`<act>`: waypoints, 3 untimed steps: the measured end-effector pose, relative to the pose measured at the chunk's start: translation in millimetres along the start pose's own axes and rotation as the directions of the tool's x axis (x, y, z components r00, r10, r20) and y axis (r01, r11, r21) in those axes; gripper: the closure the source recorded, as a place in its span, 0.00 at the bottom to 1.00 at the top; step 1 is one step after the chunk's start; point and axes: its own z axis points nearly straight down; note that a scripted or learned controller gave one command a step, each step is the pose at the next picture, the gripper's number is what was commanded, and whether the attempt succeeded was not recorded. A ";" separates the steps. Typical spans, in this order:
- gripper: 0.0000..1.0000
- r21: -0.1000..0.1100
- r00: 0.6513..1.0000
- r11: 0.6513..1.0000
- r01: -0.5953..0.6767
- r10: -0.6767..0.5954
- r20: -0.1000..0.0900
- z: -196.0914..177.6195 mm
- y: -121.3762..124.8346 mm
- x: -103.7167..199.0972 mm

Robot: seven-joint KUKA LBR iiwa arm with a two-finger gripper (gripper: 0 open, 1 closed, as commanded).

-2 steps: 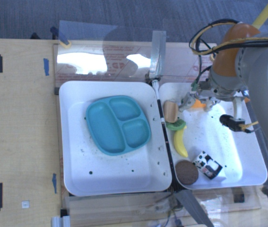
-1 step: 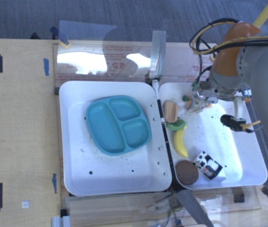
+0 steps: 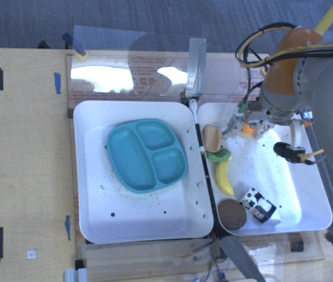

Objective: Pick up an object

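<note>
Far to the left of your claw (image 3: 244, 124) lies the tan worktop (image 3: 19, 157). Nearer, but well apart from the claw, is the left bin (image 3: 93, 175); a blue plate (image 3: 147, 154) with three compartments lies flat in its middle.

The claw hangs over the far left part of the right bin (image 3: 286, 187), and you cannot tell whether it is spread or pressed together. Nothing can be seen pinched in it.

Every smaller thing you might pick sits in this right bin:

- Just left of the claw, by the bin's left wall, is a tan block (image 3: 212, 137).
- Left of the claw and a little nearer the camera is a green piece (image 3: 218, 155), right under the block; it seems to touch the top end of a banana (image 3: 224, 178).
- The banana runs from there toward the near edge, left of the claw.
- Further toward the near edge, still left of the claw, a brown disc (image 3: 232, 214) lies in the bin's near left corner, near the banana's lower end.
- Right at the claw is a small orange bit (image 3: 249, 130); you cannot tell whether it touches the claw.
- Slightly right of the claw and well toward the near edge, a black-and-white toy (image 3: 258, 205) lies just beside the disc.

To the right of the claw, the grey arm (image 3: 322, 93) with its orange band (image 3: 289, 60) reaches in over the bin's far right side.
</note>
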 end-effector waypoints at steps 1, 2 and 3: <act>0.00 0.005 0.990 0.990 0.138 -0.137 -0.020 6.0 0.5 -38.9; 0.00 -0.040 0.988 0.988 0.152 -0.153 -0.011 1.8 -16.1 -92.3; 0.00 -0.037 0.978 0.978 0.207 -0.208 -0.008 2.1 -13.8 -92.1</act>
